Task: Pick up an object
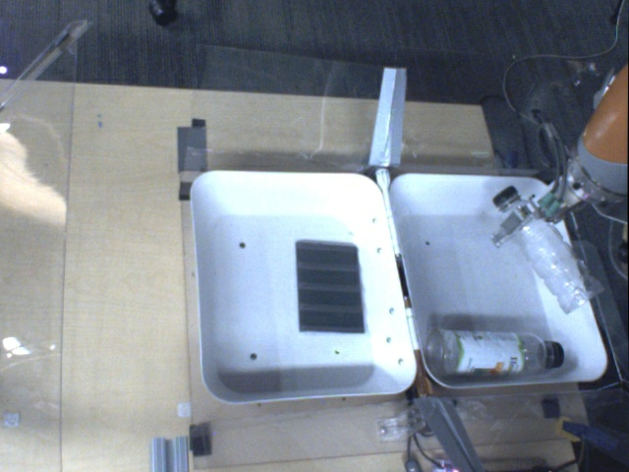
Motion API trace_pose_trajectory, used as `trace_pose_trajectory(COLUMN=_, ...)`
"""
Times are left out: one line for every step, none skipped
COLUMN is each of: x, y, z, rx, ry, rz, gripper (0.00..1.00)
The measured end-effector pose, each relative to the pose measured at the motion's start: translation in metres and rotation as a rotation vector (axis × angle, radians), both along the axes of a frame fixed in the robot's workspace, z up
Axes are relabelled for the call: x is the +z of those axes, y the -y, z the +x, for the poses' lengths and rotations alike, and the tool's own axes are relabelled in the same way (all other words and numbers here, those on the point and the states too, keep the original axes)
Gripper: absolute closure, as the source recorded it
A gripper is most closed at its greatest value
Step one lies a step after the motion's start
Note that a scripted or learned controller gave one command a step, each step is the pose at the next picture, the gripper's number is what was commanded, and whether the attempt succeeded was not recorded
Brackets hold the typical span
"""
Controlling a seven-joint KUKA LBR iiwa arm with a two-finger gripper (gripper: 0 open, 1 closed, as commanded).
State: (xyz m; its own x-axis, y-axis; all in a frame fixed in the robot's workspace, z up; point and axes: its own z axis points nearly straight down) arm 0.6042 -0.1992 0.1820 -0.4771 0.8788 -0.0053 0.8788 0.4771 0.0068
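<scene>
My gripper (515, 215) hangs over the upper right part of the right bin (447, 264), at the end of the grey arm with the orange band (607, 126). A clear crumpled plastic bottle (557, 262) lies just below and right of it, along the bin's right wall, with its top end close to the gripper. Whether the two touch is unclear. A second clear bottle with a pale label and dark cap (494, 351) lies on its side along the front wall of the same bin. A black ribbed rectangular pad (329, 286) lies flat in the middle of the left bin (226, 264).
A grey metal bar (387, 126) stands behind the seam between the bins. Cables (541, 96) trail at the back right. A clear sheet (39, 264) covers the wooden bench on the left. Small brackets (192, 150) sit at the bins' corners.
</scene>
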Motion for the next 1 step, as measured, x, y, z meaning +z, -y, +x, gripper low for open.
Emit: trace_pose_trajectory(x=-0.0856, y=-0.0178, z=-0.0116, rx=0.111, ry=0.000, rz=0.000, gripper=0.00)
